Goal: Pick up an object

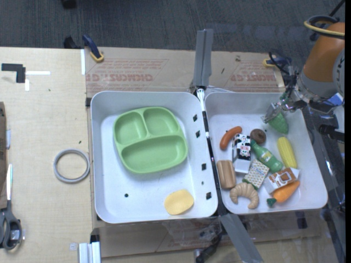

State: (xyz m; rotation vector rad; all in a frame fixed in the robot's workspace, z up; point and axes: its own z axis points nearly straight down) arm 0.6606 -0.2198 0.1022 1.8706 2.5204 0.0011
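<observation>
The gripper [278,112] sits at the far right corner of the right bin [258,98], below the arm's orange band [323,56]. Whether it is open or closed cannot be told from this slant, since metal parts and a green toy [279,124] overlap there. That green toy lies right at the gripper's tip, touching or nearly touching it, and no hold on it can be made out.

Just beside it, toward the bin's middle, is a brown round piece [258,136], and nearer the camera a yellow corn cob [286,152]. Further out lie a green bottle [266,158], a red sausage [230,137], a black and white carton [242,147], a bread roll [225,174], a croissant [245,194] and a carrot [285,190].

The left bin [104,201] holds a green divided plate [150,139] and a yellow chip [179,201]
</observation>
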